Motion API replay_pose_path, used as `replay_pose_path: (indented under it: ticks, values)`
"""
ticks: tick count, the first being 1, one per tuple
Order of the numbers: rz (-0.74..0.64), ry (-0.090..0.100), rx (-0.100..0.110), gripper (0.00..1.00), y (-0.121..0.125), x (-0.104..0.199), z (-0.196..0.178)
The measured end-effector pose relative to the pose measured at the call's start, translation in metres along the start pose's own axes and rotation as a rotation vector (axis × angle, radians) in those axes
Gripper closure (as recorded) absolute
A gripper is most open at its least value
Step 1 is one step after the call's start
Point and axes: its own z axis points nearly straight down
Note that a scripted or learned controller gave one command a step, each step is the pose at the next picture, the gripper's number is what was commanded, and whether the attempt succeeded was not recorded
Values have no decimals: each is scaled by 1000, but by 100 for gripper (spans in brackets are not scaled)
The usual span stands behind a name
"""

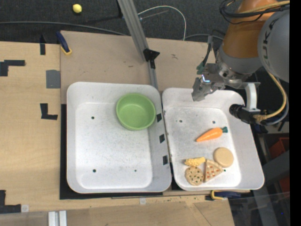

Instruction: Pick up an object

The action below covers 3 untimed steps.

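In the right bin lie an orange toy carrot, a round tan biscuit, a yellow corn piece, a brown cookie and a pizza slice. A green bowl sits in the left bin at its far right. My gripper hangs over the far edge of the right bin, well above and behind the carrot. Nothing shows between its fingers.
A slanted grey metal pole rises behind the bins. White and black cables trail across the dark floor at the back, near a small yellow ball. Wooden bench surface extends to the left of the bins.
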Motion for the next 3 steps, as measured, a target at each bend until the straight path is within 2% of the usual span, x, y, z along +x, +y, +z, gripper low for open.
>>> replay_pose_path:
  ticks: [1,2,3]
  values:
    - [-2,0,1,100,-14,50,5]
    - [-2,0,1,100,-39,97,4]
    - [-2,-1,3,100,-62,144,27]
